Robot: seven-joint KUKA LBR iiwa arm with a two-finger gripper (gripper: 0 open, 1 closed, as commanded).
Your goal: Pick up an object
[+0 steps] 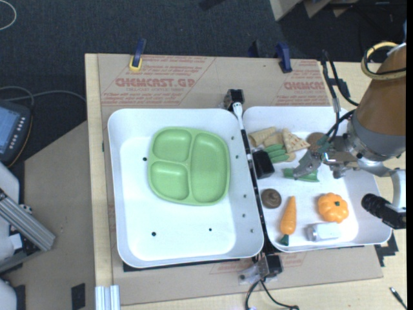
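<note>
My gripper point(310, 166) hangs low over the middle of the right bin point(290, 111), at the end of the grey arm with the orange band that comes in from the right. A small green piece point(312, 179) lies right under its tip; whether it is held does not show. Around it lie an orange carrot point(288, 215), a small orange pumpkin point(332, 207), a brown round piece point(271, 198), a pale can on its side point(322, 232), green beans point(276, 152) and tan bread pieces point(264, 137).
The left bin point(129, 173) holds a green divided plate point(190, 165). A black block point(262, 163) sits against the wall between the bins. Cables run along the right bin's far right side, and a black part point(381, 208) sticks in over its right rim.
</note>
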